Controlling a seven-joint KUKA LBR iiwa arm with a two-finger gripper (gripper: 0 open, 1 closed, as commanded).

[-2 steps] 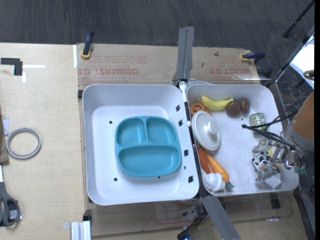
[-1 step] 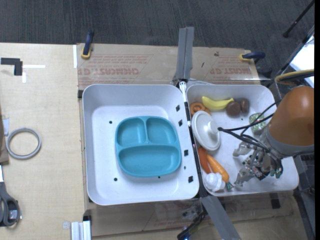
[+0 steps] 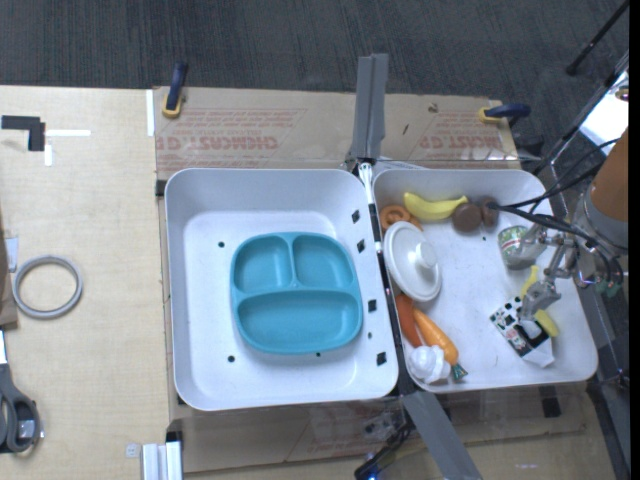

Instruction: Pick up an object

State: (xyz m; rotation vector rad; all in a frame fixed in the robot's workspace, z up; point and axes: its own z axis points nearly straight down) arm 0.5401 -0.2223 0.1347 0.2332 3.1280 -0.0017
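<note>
Dark carpet lies behind a pale wooden bench (image 3: 80, 218) bearing two shallow white bins. Left bin (image 3: 190, 298) holds a teal divided plate (image 3: 297, 293) near its middle. Right bin (image 3: 480, 353) carries the pickable clutter: a banana (image 3: 433, 206) by the far edge, a white lid (image 3: 414, 261) and carrot (image 3: 432, 336) along the left wall, and a small black-and-white carton (image 3: 520, 328) near the right edge. The gripper (image 3: 540, 298) hangs just above that carton, its likeliest target. Whether its jaws are apart or together I cannot tell; cables and metal parts tangle there. A good grasp probably needs a straight descent centred on the carton, staying off the bin wall. Something yellow beside the carton is too small to identify.
</note>
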